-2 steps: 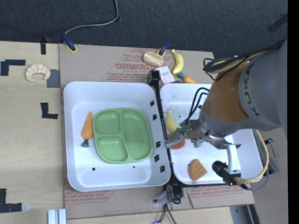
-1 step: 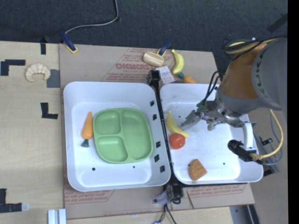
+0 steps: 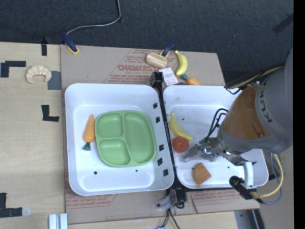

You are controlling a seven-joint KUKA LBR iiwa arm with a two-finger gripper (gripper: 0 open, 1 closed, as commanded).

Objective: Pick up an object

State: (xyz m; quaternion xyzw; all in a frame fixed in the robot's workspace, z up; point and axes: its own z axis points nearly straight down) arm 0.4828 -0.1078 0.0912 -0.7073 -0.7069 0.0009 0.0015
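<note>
Tomato point(image 3: 180, 144) in rt bin point(image 3: 190, 97), claw point(image 3: 191, 153) just beside it, fingers spread, gripping nothing

Dark carpet floor point(image 3: 190, 13); pale wooden bench point(image 3: 24, 142); cardboard sheet point(image 3: 119, 66)

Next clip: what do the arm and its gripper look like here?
The arm is a bulky grey cylinder with a broad orange band above the wrist. Black cables loop along it toward the gripper, a small grey metal two-finger unit. A yellow cable trails below the arm.

Glossy white plastic bins point(image 3: 76, 128), matt green plate point(image 3: 126, 138)
</note>
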